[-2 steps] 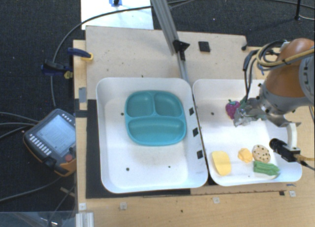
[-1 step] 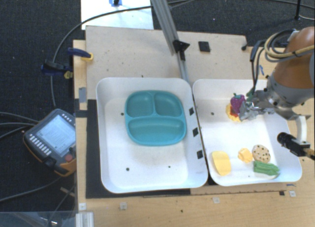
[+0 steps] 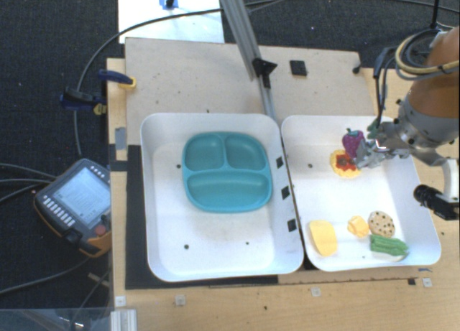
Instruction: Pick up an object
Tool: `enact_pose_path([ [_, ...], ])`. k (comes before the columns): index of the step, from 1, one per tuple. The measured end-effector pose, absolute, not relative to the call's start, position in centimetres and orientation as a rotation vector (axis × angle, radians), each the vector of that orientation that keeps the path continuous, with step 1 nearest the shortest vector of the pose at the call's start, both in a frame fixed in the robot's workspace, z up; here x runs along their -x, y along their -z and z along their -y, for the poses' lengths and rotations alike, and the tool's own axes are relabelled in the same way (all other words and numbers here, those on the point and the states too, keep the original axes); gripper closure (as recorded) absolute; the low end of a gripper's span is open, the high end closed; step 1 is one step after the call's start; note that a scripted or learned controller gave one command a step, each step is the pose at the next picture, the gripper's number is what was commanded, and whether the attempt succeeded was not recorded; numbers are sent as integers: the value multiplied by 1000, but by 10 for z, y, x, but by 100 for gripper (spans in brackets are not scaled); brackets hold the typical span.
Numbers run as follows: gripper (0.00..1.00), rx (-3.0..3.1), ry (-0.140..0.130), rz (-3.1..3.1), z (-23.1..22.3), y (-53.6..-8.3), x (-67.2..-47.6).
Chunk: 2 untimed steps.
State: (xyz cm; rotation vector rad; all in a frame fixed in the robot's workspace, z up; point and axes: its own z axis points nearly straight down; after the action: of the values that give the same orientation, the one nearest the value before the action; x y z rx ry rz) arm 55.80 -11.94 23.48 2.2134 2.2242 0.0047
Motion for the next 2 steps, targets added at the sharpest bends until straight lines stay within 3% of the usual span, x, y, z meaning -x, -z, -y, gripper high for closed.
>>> enact_pose_path([
  [2,100,-2210,-4,-2233,15,-231,-564],
])
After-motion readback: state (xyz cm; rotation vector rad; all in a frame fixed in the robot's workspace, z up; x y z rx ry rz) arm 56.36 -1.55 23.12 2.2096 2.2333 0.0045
